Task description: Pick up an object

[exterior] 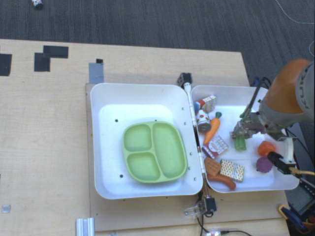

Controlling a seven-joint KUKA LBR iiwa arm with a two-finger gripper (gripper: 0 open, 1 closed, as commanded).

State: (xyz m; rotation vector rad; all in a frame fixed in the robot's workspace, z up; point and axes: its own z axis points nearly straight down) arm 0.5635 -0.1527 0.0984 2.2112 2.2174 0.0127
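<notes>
Light is coming in even and bright from above, throwing only soft shadows. The white bin [101,146] left of the gripper [241,134] is glaring a bit, and small items are looking slightly fuzzy.

Both bins [103,132] are white. A pale green tray [154,152] lies in the left one. The right holds an orange carrot [212,129] with green top, a green block [239,143], an orange ball [266,147], a purple ball [264,164] and a speckled packet [231,170].

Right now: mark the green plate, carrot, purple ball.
green plate [154,152], camera view, centre divider.
carrot [212,130], camera view, mid orange body.
purple ball [264,164], camera view, its top.
</notes>
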